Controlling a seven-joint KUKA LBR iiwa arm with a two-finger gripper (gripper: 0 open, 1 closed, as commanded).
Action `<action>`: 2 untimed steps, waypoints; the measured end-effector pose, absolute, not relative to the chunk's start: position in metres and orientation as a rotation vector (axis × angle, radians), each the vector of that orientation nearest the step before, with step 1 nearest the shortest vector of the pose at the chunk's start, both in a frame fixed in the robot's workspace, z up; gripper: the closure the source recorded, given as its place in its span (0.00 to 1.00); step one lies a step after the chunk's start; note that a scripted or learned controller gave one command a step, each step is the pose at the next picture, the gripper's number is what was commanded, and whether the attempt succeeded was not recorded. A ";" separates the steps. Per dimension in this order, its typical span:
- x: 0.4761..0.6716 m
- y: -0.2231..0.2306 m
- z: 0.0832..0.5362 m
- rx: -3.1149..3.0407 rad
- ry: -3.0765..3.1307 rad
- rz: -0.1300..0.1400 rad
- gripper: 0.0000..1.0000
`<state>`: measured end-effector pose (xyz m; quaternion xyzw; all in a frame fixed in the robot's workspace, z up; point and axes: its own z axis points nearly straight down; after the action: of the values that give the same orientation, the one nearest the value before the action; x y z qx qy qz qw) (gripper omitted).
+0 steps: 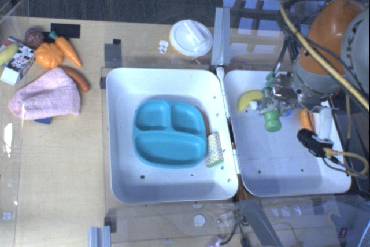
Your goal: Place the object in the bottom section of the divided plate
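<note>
While the gripper (272, 108) hangs over the right bin (289, 173), its fingers grasp a green object (272, 121) beside a banana (250, 99); the blue divided plate (169, 132) lies in the left bin (124, 142).

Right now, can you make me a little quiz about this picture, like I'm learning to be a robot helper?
1. True or false: the blue divided plate sits in the left bin.
2. Which thing lies in the right bin close to the gripper? A) banana B) pink cloth C) white lid
3. Fill in: the green object is just below the ____.

Key: 1 true. 2 A. 3 gripper.
</note>
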<state>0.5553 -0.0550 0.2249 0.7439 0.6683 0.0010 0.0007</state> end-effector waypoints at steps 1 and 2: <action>0.540 0.018 0.183 2.339 2.097 0.001 1.00; 0.540 0.018 0.184 2.339 2.096 0.002 0.00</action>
<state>0.5404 0.0177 0.1837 0.7447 0.6674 0.0006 0.0002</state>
